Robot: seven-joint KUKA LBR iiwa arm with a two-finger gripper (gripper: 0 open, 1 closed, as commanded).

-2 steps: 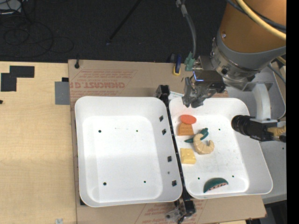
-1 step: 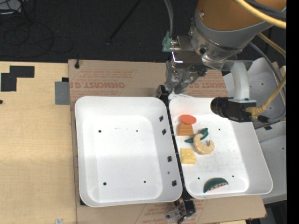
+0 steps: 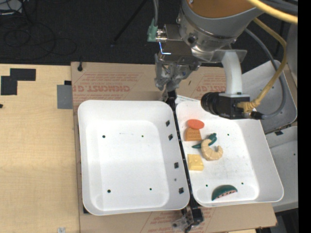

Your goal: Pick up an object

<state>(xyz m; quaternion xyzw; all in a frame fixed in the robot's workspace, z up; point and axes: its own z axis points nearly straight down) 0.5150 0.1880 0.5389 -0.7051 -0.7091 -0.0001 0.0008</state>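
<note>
My gripper (image 3: 169, 87) hangs above the far end of the divider between the two bins, high over the bench; nothing shows between its fingers. The right bin (image 3: 252, 178) holds the objects: an orange-red piece (image 3: 196, 124), a tan block (image 3: 193, 135), a dark teal curved piece (image 3: 209, 141), a cream ring-shaped piece (image 3: 213, 152), a yellow cube (image 3: 196, 162) and a green slice with a red edge (image 3: 224, 191). All of them lie below and to the right of the gripper, apart from it.
The left bin (image 3: 97, 178) sits next to the right one on a brown cardboard sheet (image 3: 116, 84). A black cylindrical part (image 3: 221, 106) on the arm overhangs the right bin's far edge. Cables run at the upper right.
</note>
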